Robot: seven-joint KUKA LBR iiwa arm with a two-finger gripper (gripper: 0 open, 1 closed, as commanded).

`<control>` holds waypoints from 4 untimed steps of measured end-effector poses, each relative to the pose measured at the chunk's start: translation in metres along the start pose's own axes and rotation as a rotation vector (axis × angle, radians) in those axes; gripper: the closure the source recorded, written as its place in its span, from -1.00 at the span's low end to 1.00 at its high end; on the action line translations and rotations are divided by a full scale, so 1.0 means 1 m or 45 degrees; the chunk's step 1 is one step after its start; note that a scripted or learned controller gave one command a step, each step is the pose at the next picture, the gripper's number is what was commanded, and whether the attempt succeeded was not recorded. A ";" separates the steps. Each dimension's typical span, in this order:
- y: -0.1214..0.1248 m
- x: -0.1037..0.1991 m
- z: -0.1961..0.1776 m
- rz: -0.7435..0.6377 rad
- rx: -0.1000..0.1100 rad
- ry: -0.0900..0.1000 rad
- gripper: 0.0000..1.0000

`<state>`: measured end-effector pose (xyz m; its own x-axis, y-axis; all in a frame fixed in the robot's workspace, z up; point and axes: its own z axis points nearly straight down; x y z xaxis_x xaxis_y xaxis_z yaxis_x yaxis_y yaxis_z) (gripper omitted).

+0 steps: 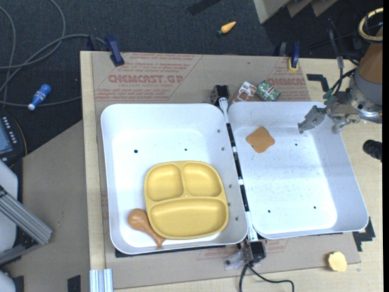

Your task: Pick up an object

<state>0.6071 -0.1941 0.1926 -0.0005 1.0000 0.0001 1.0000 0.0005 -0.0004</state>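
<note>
Orange drumstick (144, 224) half under yellow tray (185, 198); end effector (312, 119) (finger state unclear) over right bin (340, 181).

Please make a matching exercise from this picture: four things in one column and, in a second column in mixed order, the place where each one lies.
Things:
1. yellow divided plate
2. brown flat piece
3. blue and white bottle
4. claw

Places:
A. on the dark floor, left of the bench
B. in the left bin
C. over the upper right edge of the right bin
D. in the right bin, near its upper left corner

Pairs: 1-B, 2-D, 3-A, 4-C
</note>
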 end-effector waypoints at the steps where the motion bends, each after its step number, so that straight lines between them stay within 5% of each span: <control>1: -0.022 0.056 0.043 -0.005 0.008 0.005 -1.00; 2: 0.017 0.102 0.095 -0.007 0.000 0.002 -1.00; 3: 0.025 0.096 0.109 -0.002 -0.002 -0.002 -1.00; 4: 0.026 0.097 0.096 -0.003 -0.007 -0.003 1.00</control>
<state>0.6331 -0.0976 0.0961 -0.0027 1.0000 -0.0020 1.0000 0.0027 0.0052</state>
